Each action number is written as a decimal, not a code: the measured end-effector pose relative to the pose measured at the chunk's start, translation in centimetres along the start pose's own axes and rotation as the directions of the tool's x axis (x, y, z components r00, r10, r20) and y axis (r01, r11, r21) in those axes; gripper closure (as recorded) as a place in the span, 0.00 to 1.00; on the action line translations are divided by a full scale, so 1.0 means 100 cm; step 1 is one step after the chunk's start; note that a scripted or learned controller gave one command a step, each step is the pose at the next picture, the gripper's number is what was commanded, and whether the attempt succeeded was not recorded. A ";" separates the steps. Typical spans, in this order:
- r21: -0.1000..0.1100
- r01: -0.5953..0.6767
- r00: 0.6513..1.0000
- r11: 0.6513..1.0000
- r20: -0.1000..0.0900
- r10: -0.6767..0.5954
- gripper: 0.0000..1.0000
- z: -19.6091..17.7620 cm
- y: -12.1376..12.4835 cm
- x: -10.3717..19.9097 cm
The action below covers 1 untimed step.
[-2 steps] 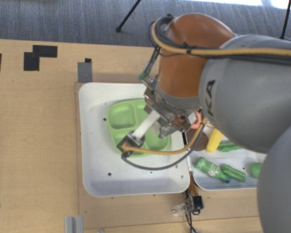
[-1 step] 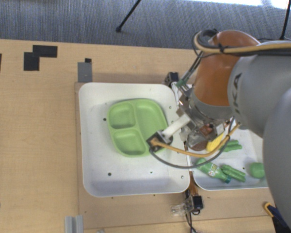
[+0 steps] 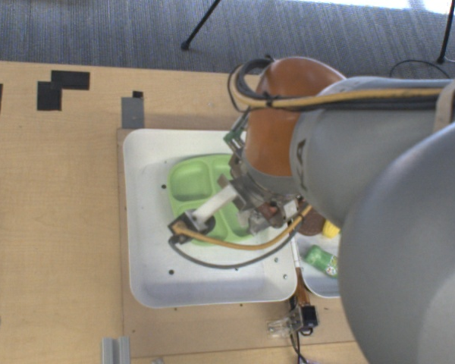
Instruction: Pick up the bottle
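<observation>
My gripper [image 3: 255,217] hangs low over the right part of a green divided tray [image 3: 191,180] in the left white bin [image 3: 148,226]. The large grey arm and its orange band cover most of it. A green object with a pale label [image 3: 322,262], possibly the bottle, lies in the visible corner of the right bin [image 3: 312,283], just right of the gripper. I cannot make out anything between the fingers.
A yellow item [image 3: 331,230] and a brown one [image 3: 312,222] peek out beside the arm in the right bin. The arm hides the rest of that bin. Bare bench lies to the left, with black markers [image 3: 61,88] at the back.
</observation>
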State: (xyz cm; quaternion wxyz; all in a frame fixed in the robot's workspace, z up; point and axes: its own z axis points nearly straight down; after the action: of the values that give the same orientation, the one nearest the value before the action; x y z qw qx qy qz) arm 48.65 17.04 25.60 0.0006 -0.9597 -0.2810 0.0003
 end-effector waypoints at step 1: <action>0.000 0.013 1.000 1.000 -0.001 -0.013 1.00 0.000 -0.043 0.027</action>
State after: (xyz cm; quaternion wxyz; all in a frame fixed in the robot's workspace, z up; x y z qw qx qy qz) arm 48.65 22.10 25.59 0.0009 -0.9578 -0.2873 0.0001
